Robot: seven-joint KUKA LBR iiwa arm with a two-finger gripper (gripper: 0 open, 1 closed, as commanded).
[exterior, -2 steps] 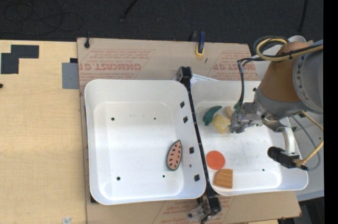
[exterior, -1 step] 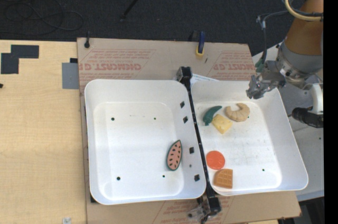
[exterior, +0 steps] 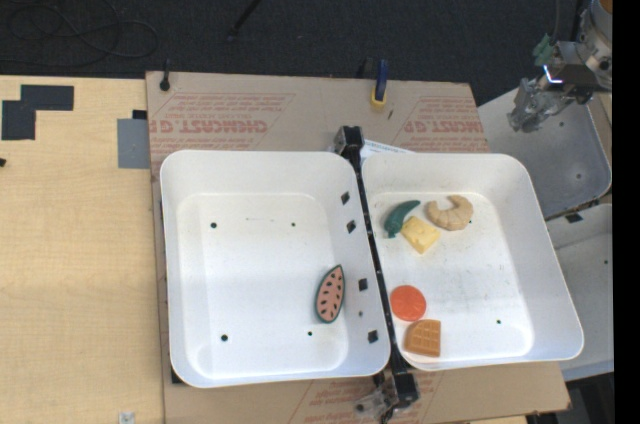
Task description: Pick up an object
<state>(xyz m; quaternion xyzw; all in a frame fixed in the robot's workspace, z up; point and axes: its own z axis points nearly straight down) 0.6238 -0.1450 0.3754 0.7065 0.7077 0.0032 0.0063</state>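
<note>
The left bin (exterior: 200, 212) holds a watermelon slice (exterior: 330, 294) near its right wall. In the right bin (exterior: 520, 242) lie a green curved piece (exterior: 402, 215), a yellow block (exterior: 420, 236) and a tan croissant-shaped piece (exterior: 451, 212) toward the back. A red-orange disc (exterior: 407, 302) and an orange waffle-like piece (exterior: 423, 338) sit at the bin's front left. My gripper (exterior: 528, 105) hangs outside the bins, beyond the right bin's far right corner and well away from every object. It holds nothing that I can see.
A black divider (exterior: 362, 252) with clips runs between the two bins. Both bins rest on a cardboard sheet (exterior: 260, 117), which carries a blue and yellow clamp (exterior: 380, 84) at its back edge. A wooden bench top (exterior: 70, 262) lies to the left.
</note>
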